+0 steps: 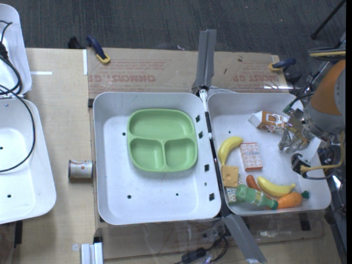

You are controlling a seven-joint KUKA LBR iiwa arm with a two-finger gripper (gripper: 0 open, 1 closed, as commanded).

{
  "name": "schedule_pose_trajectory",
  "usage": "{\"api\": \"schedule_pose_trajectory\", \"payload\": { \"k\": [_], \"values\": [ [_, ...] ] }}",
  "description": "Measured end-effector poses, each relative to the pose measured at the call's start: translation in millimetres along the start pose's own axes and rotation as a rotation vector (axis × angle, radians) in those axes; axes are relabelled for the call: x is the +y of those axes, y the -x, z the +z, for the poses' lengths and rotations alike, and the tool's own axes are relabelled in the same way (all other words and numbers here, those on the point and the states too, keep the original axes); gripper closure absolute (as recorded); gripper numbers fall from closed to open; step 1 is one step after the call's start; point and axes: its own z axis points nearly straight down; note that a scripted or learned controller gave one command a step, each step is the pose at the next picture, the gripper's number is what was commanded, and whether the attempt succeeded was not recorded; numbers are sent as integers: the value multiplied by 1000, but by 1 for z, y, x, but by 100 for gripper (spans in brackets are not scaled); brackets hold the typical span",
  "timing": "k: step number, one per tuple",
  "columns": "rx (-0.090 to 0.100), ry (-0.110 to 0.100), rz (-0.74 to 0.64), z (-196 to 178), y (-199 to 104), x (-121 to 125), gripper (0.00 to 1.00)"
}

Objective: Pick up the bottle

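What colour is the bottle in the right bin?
Green bottle, seen in the camera view.

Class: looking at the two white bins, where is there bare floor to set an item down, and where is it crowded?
Free: the left white bin around the green divided plate, especially its front strip. Crowded: the right white bin's front, where the green plastic bottle, yellow bananas and orange carrot bunch together.

a green tray (162, 139) sits in the left bin (110, 202). in the right bin (220, 106) lie two bananas (229, 146) (275, 187), a carrot (290, 200), a cheese slice (230, 175), a small box (251, 156) and a carton (268, 121). a can (81, 169) lies just left of the left bin.
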Motion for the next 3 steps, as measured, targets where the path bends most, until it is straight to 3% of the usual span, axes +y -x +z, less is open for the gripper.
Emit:
{"api": "schedule_pose_trajectory", "payload": {
  "k": [1, 2, 3],
  "values": [
    [-1, -1, -3, 1, 3, -2, 100],
    [1, -1, -196, 0, 16, -17, 100],
    [1, -2, -51, 1, 33, -76, 100]
  ]
}}
